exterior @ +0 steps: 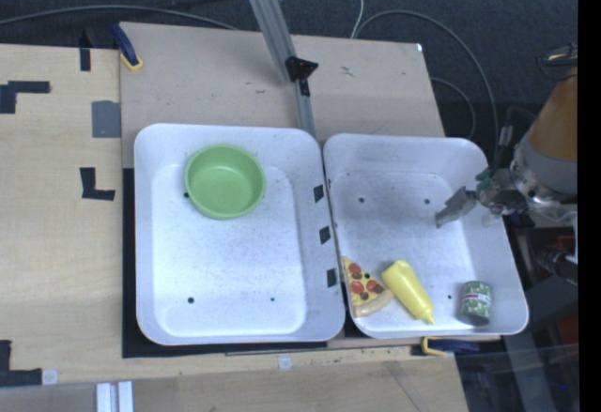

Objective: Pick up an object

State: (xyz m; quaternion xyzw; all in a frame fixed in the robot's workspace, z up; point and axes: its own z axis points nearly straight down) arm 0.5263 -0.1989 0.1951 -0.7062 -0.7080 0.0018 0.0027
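Observation:
The right bin (394,166) holds a pizza slice toy (362,286) at its front left, a yellow squeeze bottle (409,289) lying beside it, and a small green can (475,301) in the front right corner. A green bowl (224,180) sits in the back of the left bin (160,288). My gripper (458,206) hangs over the right side of the right bin, behind the can and bottle, pointing left. Nothing shows between its fingers.
A grey metal pole (272,21) slants down from the top to the gap between the bins. Cables (394,21) loop on the bench behind the right bin. A blue and yellow clamp (126,46) sits at the bench's back left corner.

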